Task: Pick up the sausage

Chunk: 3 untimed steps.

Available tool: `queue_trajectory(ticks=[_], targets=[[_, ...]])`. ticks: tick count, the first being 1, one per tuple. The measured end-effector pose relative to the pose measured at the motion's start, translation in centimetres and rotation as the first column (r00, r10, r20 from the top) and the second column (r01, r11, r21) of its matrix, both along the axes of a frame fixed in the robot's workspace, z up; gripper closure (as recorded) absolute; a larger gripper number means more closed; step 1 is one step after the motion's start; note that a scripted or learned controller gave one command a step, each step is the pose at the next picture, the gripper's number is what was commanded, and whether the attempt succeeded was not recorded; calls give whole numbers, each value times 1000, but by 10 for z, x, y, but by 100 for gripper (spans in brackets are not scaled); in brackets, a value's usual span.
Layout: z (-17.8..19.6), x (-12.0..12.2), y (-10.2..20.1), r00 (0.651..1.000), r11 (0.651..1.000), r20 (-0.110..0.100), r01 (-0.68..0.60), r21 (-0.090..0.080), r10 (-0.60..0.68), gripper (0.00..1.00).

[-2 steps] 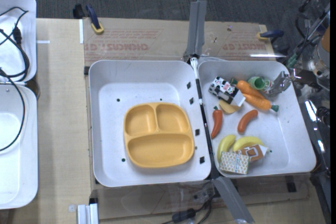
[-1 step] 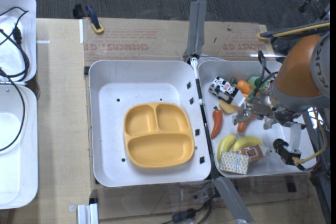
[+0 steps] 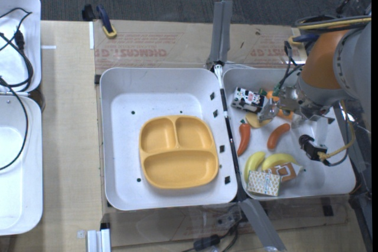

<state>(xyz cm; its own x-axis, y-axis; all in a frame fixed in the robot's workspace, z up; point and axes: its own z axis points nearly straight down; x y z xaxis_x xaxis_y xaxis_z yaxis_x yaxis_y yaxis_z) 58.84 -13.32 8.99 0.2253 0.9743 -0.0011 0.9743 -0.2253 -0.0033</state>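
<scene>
The sausage (image 3: pixel 279 136), a short orange-brown link, lies slanted in the middle of the right bin (image 3: pixel 336 183). My gripper (image 3: pixel 269 111) hangs over the upper middle of that bin, just above and left of the sausage's upper end, close to a yellow piece (image 3: pixel 254 121). Nothing shows between the gripper and the sausage, which rests on the bin floor. The grey arm with its orange band (image 3: pixel 322 62) comes in from the right.
The right bin also holds a red-orange pepper-like piece (image 3: pixel 243 138), bananas (image 3: pixel 269 161), a small patterned box (image 3: pixel 263 183), an orange carton (image 3: pixel 286 172) and a black-and-white box (image 3: pixel 248 99). A yellow divided plate (image 3: pixel 177 150) sits in the left bin (image 3: pixel 118 127).
</scene>
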Motion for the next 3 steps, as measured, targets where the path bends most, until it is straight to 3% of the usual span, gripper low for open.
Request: queue_trajectory(ticks=[1,2,3], targets=[[0,-43,6,998,998,0,-59,1,59,0],[8,-43,5,998,998,-4,-55,1,55,100],[148,-39,71,1000,1000,-1,-9,-1,9,100]])
